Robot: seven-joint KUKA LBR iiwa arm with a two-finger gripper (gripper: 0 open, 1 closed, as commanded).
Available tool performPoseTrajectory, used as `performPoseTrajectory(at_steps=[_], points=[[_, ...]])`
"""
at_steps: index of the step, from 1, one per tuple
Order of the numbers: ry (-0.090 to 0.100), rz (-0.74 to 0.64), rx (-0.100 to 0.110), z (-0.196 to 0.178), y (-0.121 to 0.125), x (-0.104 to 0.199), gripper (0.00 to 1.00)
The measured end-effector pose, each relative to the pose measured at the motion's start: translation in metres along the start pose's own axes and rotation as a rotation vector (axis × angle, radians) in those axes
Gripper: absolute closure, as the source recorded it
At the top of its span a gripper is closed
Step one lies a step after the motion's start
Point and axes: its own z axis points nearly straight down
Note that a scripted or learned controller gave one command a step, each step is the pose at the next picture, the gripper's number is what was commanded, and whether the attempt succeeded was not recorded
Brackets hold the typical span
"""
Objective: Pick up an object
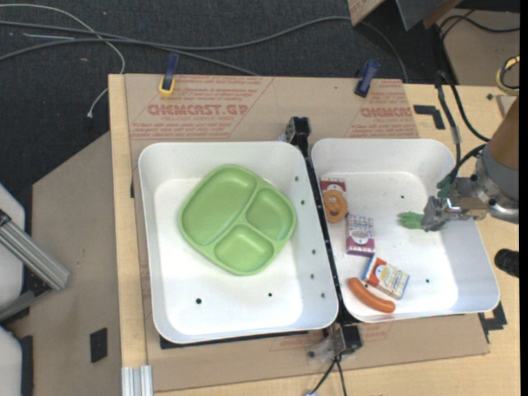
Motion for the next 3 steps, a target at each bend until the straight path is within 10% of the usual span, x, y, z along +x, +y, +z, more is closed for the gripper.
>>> performPoseTrajectory(at_steps=[3], points=[[0.001,-0.001,0.001,-0.003,-0.004,0.182,1.0]])
